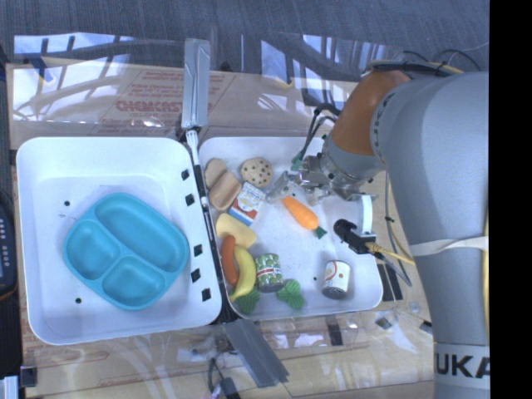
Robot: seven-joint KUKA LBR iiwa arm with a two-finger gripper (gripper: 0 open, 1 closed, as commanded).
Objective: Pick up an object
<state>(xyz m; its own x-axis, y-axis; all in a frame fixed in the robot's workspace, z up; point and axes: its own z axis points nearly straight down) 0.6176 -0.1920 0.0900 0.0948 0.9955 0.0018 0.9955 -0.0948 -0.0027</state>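
Observation:
The right bin (366,302) holds several toy foods. An orange carrot (301,214) lies near its middle, with a chocolate-chip cookie (256,171) and a small milk carton (247,204) to its left. My gripper (302,181) hangs low over the bin's upper middle, just above the carrot's upper end and right of the cookie. Nothing is visibly held. The grey arm with its orange band (362,115) covers the bin's upper right corner.
A bread roll (220,185), yellow wedge (235,231), banana (243,273), red sausage (229,260), green can (268,273), broccoli (291,293) and a brown-labelled can (336,279) fill the right bin's left and front. The left bin (50,165) holds a blue divided plate (125,250).

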